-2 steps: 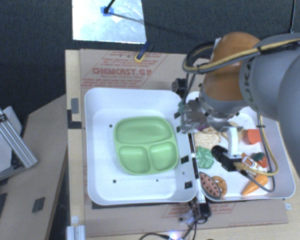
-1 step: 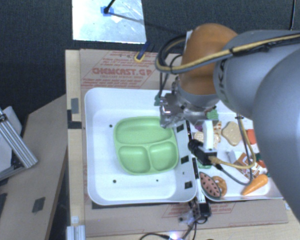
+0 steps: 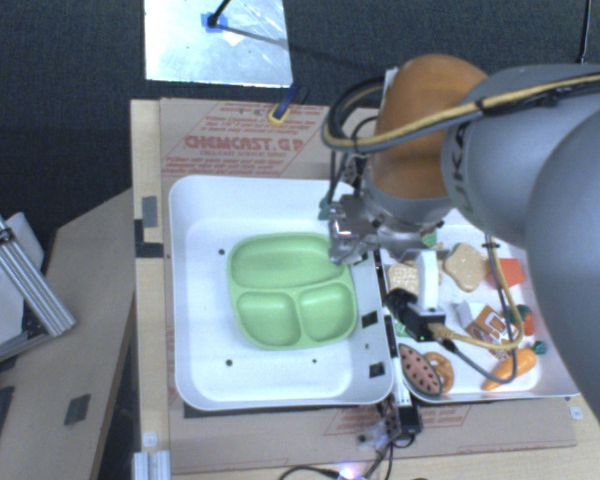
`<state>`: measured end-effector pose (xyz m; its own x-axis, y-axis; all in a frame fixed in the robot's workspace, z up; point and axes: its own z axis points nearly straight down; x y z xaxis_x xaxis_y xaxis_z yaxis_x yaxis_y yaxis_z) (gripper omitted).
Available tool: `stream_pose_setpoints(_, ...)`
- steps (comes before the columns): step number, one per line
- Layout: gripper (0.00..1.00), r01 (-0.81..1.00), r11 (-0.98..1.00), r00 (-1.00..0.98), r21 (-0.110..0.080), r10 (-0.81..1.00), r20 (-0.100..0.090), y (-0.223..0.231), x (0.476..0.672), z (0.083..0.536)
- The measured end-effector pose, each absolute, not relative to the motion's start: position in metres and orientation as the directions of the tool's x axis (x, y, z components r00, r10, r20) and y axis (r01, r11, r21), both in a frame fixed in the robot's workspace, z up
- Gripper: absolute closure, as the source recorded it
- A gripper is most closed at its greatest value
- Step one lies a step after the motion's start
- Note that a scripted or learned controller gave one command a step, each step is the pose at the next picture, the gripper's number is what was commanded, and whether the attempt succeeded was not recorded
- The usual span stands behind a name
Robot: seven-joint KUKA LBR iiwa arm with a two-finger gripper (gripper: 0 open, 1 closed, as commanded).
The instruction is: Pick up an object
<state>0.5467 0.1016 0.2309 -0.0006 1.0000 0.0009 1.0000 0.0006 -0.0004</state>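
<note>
Camera view: toy foods heaped in right bin (image 3: 555, 388), partly hidden under arm (image 3: 540, 158). Among them: bread slice (image 3: 466, 265) near bin's far side, cracker (image 3: 403, 275) just left of it, orange carrot (image 3: 511, 367) near front edge, round seeded slice (image 3: 427, 369) at front left corner, small printed box (image 3: 487, 323) between bread and carrot. Several pieces touching or overlapping; exact count not readable.

Gripper (image 3: 348, 230) seen at rim between the two bins, above far right corner of green tray (image 3: 292, 290). Jaw state not determinable; wrist and cabling obscure that area. Nothing seen gripped.

Green tray lying flat in left bin (image 3: 195, 268), three compartments, one long at far side, two smaller at near side.

Both bins resting on cardboard sheet (image 3: 240, 140) with red lettering. Silver foil square (image 3: 218, 28) beyond cardboard, on dark cloth. Metal frame (image 3: 15, 268) at left edge.
</note>
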Motion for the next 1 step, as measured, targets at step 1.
stream_pose_setpoints(1,1.00,1.000,0.004,-0.004,0.002,1.000,0.001,0.1020,0.5540,0.2327)
